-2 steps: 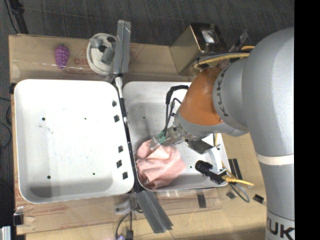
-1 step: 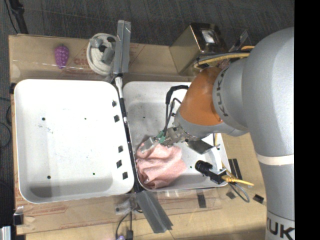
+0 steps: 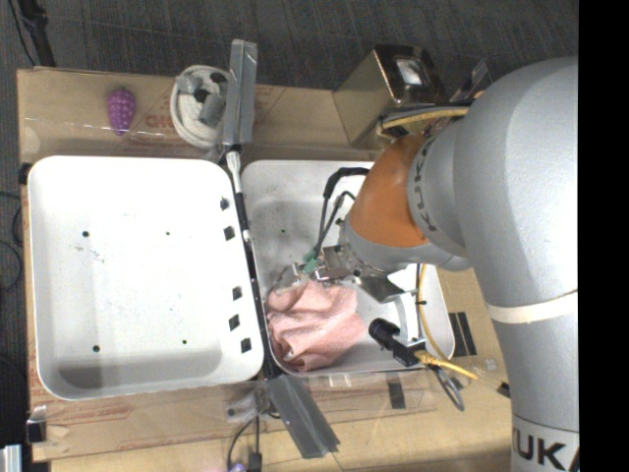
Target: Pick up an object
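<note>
A crumpled pink cloth (image 3: 314, 329) lies in the near half of the right bin (image 3: 285, 200). My gripper (image 3: 309, 270) hangs low over the cloth's far edge and looks to be touching it. A small green piece (image 3: 313, 258) sits right beside the gripper; I cannot tell whether it belongs to a separate object. The orange-banded wrist (image 3: 388, 209) and the grey arm cover the bin's right side.
The left bin (image 3: 128, 264) stands beside the right one, with a grey divider (image 3: 246, 254) between them. On the bench behind the bins are a purple object (image 3: 121, 109), a white coil (image 3: 200, 101) and a brown box (image 3: 393, 77).
</note>
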`<state>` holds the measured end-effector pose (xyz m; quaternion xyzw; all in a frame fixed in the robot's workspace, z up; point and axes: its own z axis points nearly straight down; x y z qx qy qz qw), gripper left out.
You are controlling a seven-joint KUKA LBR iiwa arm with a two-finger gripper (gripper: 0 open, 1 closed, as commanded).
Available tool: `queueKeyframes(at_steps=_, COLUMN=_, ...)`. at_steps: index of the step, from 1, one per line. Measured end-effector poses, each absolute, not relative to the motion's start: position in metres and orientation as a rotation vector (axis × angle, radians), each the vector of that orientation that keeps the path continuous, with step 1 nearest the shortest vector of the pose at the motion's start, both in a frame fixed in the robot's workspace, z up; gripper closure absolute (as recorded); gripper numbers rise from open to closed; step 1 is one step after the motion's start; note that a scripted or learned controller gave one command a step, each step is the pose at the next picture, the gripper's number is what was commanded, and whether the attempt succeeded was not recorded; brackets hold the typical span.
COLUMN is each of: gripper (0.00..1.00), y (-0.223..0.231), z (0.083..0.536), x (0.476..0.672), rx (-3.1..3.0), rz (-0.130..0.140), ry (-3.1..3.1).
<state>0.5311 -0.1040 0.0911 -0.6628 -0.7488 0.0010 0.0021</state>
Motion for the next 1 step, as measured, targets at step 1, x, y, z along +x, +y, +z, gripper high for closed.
queueKeyframes(at_steps=1, gripper=1.00, y=-0.1043, z=0.1003, x=0.5308, rx=-2.073, rz=0.004, ry=-2.351)
